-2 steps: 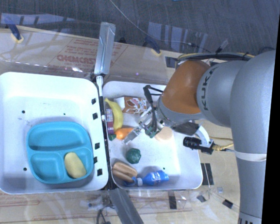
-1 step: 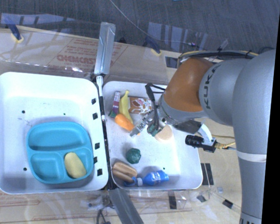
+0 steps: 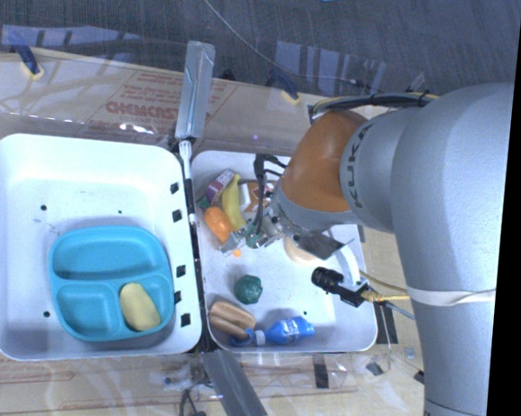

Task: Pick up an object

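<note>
The claw (image 3: 256,238) hangs low in the right bin (image 3: 363,334), near that bin's left wall; whether it is open or closed cannot be told, since the arm (image 3: 400,169) covers much of it. Just left of the claw lie a carrot (image 3: 217,223) and a banana (image 3: 234,202), side by side. Below it sits a green ball (image 3: 249,289), and further below a bun (image 3: 231,317) touching a blue bottle (image 3: 286,330). Far to the claw's left, in the left bin (image 3: 27,182), a blue tray (image 3: 101,266) holds a yellow lemon (image 3: 139,306) in its lower right compartment.
</note>
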Tool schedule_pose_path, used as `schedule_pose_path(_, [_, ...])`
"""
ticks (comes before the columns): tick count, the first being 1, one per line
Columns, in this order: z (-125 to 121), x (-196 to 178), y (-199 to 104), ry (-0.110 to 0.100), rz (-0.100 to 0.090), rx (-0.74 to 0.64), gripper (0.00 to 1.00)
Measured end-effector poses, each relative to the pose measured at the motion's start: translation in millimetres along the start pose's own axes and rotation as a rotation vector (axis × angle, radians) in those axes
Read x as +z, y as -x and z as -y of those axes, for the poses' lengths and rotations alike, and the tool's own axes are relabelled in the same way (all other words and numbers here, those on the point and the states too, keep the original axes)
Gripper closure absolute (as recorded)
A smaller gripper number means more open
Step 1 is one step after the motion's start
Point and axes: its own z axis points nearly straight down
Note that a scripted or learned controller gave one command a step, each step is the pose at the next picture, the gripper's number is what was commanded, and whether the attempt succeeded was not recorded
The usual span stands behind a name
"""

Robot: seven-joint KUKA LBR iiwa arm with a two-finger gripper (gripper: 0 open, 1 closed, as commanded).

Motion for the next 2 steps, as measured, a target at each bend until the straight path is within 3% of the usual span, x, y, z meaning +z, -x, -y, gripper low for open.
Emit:
schedule_pose_path(1, [-62,-101,-29,0.003,0.002,0.458,1.00])
schedule_pose_path(2, [-59,-99,18,0.000,0.002,0.584,1.00])
